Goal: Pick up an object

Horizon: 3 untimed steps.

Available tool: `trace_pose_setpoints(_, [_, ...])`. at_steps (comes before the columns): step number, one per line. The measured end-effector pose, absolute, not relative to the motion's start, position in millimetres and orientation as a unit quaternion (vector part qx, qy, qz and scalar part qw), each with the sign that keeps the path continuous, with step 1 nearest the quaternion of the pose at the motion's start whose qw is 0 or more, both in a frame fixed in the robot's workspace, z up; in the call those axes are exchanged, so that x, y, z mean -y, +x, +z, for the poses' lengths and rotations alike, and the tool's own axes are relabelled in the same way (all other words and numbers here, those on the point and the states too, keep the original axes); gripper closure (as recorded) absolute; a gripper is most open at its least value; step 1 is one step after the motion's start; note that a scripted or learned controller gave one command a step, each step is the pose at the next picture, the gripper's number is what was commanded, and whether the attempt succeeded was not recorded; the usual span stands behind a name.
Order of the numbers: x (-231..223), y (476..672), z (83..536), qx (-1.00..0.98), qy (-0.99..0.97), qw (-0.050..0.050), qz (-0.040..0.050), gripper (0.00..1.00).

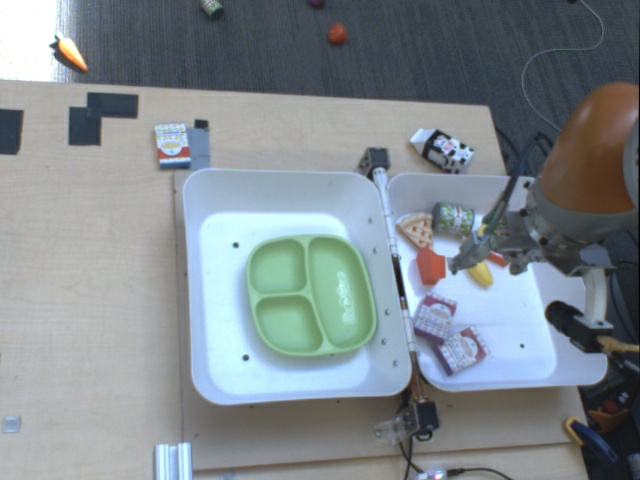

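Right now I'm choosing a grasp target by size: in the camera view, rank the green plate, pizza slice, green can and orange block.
1. Green plate, far the largest.
2. Green can and pizza slice: look alike, unranked.
3. Orange block, slightly smaller.

In the right white bin, the near-right corner and the floor along the right wall lie bare and open from above. Its left side is crowded: a pizza-slice toy and a green can near the far wall, an orange-red block below them, two patterned packets toward the near-left corner. A yellow banana-shaped piece lies mid-bin under the grey arm's wrist. The left white bin is mostly taken by a green divided plate; its rims stay free.
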State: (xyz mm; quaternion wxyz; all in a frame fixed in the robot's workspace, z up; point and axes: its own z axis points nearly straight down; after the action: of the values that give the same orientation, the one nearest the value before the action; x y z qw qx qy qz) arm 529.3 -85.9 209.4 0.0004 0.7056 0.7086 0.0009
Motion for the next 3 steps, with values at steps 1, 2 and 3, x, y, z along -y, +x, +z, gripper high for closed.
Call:
trace_pose_setpoints(1, [101,493.4,97,-0.707,0.707,0.005,0.0036,0.00])
trace_pose_setpoints(2, [98,495.5,108,-0.708,0.706,0.005,0.0062,1.00])
trace_pose_setpoints(3, [98,495.1,108,-0.708,0.706,0.005,0.0058,0.00])
